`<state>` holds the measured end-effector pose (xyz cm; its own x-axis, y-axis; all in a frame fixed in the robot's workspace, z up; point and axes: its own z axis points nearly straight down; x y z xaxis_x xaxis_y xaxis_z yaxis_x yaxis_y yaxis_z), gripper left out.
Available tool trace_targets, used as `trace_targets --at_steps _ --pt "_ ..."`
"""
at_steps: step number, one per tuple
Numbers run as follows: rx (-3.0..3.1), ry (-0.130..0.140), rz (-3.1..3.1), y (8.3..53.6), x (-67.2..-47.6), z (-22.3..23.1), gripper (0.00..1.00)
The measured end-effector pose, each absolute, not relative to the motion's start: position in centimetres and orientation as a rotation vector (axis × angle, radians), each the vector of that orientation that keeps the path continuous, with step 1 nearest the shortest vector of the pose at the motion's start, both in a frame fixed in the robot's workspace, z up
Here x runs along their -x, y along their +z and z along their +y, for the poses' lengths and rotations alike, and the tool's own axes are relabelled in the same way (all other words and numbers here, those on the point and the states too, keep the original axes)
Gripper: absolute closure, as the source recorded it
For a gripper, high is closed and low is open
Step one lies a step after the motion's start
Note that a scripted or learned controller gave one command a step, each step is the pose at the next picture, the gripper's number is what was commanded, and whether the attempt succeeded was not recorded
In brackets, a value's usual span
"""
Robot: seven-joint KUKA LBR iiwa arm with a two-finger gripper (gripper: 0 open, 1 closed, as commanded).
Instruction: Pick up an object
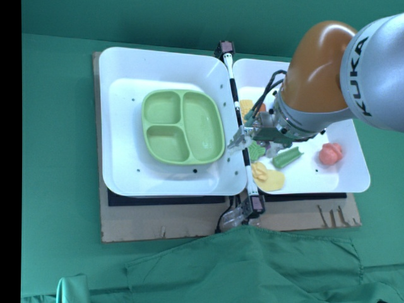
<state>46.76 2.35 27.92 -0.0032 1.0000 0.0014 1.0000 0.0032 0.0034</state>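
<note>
Two shallow white plastic bins lie side by side on a flat brown cardboard sheet [126, 229]. On the grey upper link of the arm [372, 74] the black letters "KUKA" can be read, running along the link near the orange band [319, 65]. No other writing is legible.

The left bin [120, 81] holds a light green plastic plate with three compartments [183, 126], lying flat near the middle of the bin.

The right bin [350, 169] holds several small toy-like pieces. A green elongated piece [287, 158] lies tilted just beside the wrist. A yellow rounded piece [268, 177] lies near the front wall, close to the divider between the bins. A pink-red rounded piece [330, 153] lies apart from them, toward the right side. A small orange-yellow piece [246, 108] shows at the divider, partly hidden by the arm.

The gripper [243, 137] is low over the divider, at the left edge of the right bin, pointing toward the green plate. Whether its jaws are apart or closed, I cannot tell; nothing is seen between them.
</note>
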Motion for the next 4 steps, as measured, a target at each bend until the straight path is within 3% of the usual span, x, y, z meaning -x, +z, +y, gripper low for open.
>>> trace_targets --at_steps 1,2,3,4 --pt "-2.225 0.004 2.212 27.9 -47.9 -0.9 0.00" --pt "-2.224 0.005 2.210 28.0 -51.5 -5.1 0.00" --pt "-2.231 -0.004 2.211 20.7 -53.7 -11.4 0.00" --pt "-2.216 0.017 2.196 18.4 -47.0 -10.6 0.00"
